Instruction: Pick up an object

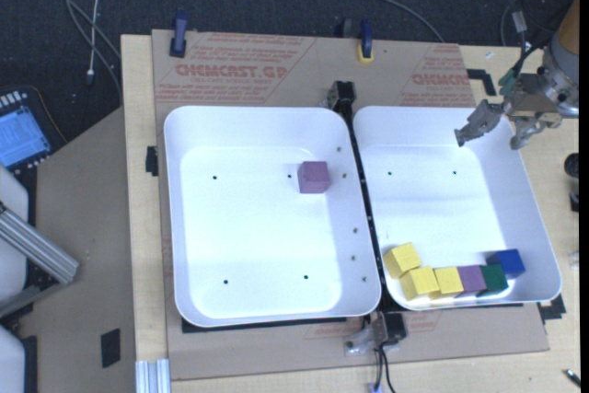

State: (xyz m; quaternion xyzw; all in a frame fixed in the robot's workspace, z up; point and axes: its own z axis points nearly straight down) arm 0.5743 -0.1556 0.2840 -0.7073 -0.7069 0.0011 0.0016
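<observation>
Nothing has been picked up yet: the gripper (498, 128) is held spread and bare above the right bin's (433, 189) far corner, blocks (451, 276) untouched along its near edge

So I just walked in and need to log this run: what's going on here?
A robot arm is reaching in over the far right corner of the right bin, its gripper open with nothing between its fingers. A row of blocks, yellow, purple, green and blue, lies along that bin's near edge. A single purple cube sits in the left bin. Nothing has been picked up yet.
</observation>
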